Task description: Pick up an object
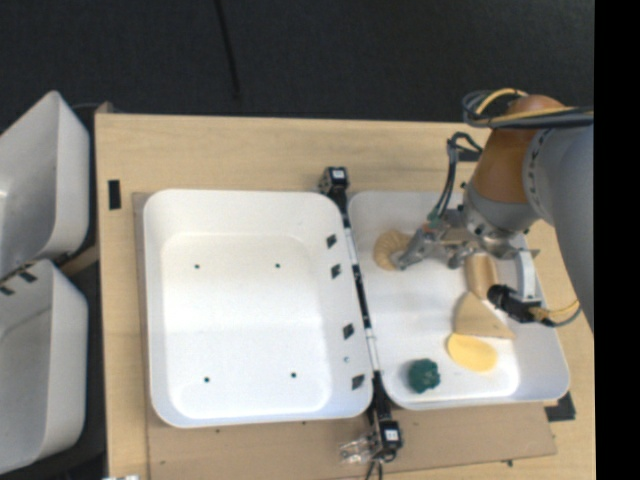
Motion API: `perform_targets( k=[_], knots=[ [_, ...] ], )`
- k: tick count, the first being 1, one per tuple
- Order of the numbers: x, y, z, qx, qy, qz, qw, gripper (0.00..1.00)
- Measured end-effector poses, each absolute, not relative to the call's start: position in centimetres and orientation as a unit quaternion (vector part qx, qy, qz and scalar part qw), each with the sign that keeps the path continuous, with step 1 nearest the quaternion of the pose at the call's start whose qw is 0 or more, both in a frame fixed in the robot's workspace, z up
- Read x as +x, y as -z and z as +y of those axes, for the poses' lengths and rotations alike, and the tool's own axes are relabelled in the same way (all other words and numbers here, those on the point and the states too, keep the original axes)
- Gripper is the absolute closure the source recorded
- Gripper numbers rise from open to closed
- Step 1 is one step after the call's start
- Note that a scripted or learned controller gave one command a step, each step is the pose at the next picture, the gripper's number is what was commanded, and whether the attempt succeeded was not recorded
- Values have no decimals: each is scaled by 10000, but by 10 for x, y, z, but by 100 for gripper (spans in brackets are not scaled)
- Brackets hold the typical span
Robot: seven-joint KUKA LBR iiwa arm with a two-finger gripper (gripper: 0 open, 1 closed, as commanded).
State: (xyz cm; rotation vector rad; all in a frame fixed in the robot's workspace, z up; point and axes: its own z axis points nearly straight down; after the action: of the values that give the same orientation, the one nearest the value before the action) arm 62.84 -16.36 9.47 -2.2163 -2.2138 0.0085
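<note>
Object candidates all lie in the right bin (545,373), right of frame centre; going left to right we see a tan round piece (390,250) at its upper left, a green lump (423,375) low down, then a yellow disc (471,352); the gripper (415,255) sits just beside the tan piece, and whether its jaws are parted or closed we cannot tell; we judge a squarely centred descent best before closing.

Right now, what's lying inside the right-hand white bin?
Inside the right bin lie a green lump, a yellow piece and tan pieces. The arm and gripper cover part of the bin floor, hiding anything beneath.
</note>
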Motion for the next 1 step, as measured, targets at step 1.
perform_targets(
  k=[1],
  knots=[
    [597,-103,-195,-7066,44,-7076,23,0]
  ],
)
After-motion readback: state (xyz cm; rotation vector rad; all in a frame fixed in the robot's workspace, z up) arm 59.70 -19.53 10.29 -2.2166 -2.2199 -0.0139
